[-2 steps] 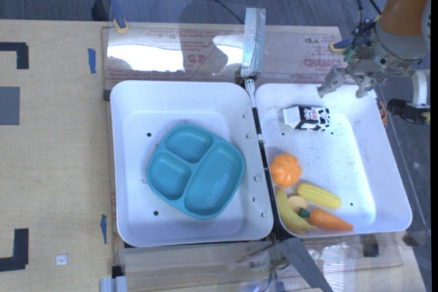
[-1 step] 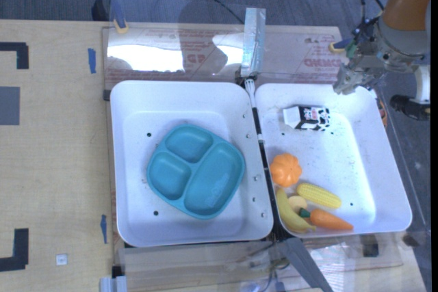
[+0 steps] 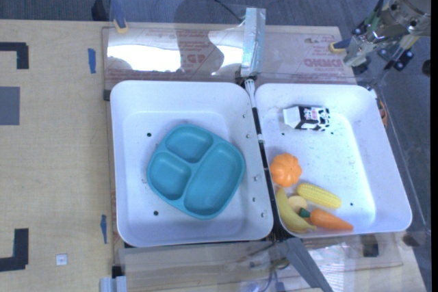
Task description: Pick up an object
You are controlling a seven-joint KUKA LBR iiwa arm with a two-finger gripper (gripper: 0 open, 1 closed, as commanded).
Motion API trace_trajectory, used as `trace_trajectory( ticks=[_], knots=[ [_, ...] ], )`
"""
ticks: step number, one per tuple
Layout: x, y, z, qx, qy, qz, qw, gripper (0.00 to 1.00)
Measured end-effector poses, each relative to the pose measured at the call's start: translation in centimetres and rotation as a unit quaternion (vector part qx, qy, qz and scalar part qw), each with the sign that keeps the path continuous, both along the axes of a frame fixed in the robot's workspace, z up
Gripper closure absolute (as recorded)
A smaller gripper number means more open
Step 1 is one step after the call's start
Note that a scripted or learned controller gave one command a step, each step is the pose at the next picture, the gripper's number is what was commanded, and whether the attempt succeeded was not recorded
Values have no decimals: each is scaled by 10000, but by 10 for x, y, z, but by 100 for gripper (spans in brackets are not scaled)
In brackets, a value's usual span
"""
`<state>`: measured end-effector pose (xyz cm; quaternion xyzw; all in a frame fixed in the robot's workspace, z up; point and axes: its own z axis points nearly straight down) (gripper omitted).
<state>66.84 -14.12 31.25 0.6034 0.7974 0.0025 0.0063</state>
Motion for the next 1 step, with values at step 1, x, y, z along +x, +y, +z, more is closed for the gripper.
trace_trajectory(
  ticks=[1],
  knots=[
    [-1,63,6,17,49,512,9987,100]
  ],
)
